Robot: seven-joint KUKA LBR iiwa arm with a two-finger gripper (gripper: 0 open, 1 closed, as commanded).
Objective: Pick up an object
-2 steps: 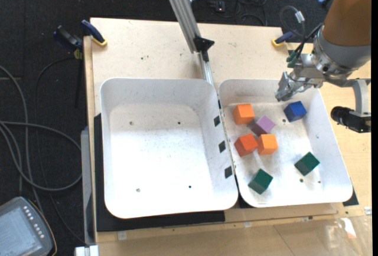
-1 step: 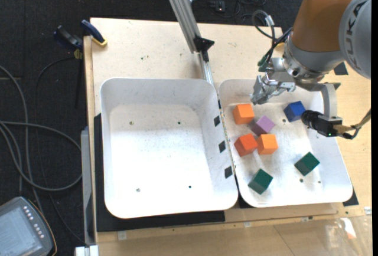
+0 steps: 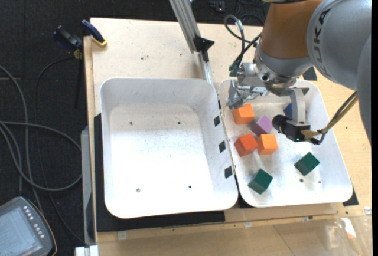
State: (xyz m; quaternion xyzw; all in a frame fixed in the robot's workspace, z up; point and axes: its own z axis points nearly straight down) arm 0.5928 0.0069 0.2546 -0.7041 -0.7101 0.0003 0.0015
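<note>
My gripper (image 3: pixel 238 98) hangs low over the back left part of the right bin (image 3: pixel 331 187), just above an orange cube (image 3: pixel 244 114). A purple block (image 3: pixel 263 125) lies right of that cube. Two more orange cubes (image 3: pixel 246 144) (image 3: pixel 267 143) sit side by side in the bin's middle. Two dark green cubes (image 3: pixel 260 180) (image 3: pixel 307 163) rest nearer the front. A bit of blue block (image 3: pixel 288 110) peeks out behind the arm's wrist.
The left bin (image 3: pixel 118 131) stands beside the right one, sharing a middle wall. A slanted metal pole (image 3: pixel 183 13) rises from the back. A blue and yellow clamp (image 3: pixel 80 36) lies at the bench's far left corner.
</note>
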